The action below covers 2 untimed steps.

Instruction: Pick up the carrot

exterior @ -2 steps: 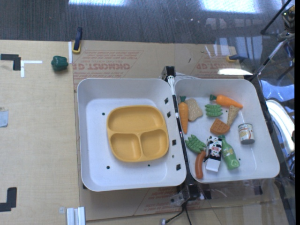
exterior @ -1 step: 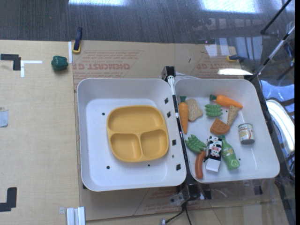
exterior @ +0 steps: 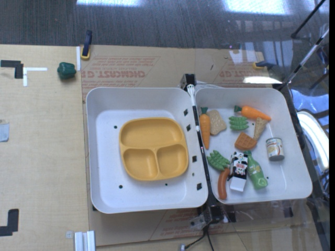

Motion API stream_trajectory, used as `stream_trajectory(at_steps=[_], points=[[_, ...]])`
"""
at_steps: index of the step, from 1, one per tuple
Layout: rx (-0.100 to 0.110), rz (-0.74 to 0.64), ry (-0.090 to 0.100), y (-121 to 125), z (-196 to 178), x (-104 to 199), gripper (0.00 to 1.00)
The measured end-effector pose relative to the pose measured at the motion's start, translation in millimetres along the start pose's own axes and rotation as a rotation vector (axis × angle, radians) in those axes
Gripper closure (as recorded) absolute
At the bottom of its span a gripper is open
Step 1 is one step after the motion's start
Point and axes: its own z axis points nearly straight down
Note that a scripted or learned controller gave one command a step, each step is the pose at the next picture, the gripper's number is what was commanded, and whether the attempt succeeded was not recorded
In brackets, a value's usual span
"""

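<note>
One carrot (exterior: 204, 130) is lying against the right bin's (exterior: 293, 140) left wall, another (exterior: 255, 113) near its far edge; my gripper's state I cannot tell.

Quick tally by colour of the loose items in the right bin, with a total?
Orange: 3, carrot, second carrot, waffle
Green: 3, bottle
Tan: 2
Red: 1, sausage
Other: 2, milk carton, can
Total: 11

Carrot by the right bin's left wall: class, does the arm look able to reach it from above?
Probably yes: nothing lies over the carrot. But it sits close along the bin wall, with the bread slice near its other side, so finger room looks tight.
</note>
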Motion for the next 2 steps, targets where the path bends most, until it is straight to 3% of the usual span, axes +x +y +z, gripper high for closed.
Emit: stream_trajectory(at_steps=[1, 2], points=[[0.001, 0.071, -0.001, 0, 38, -3, 0.0], [-0.002, 0.017, 0.007, -1, -56, 1, 0.0]])
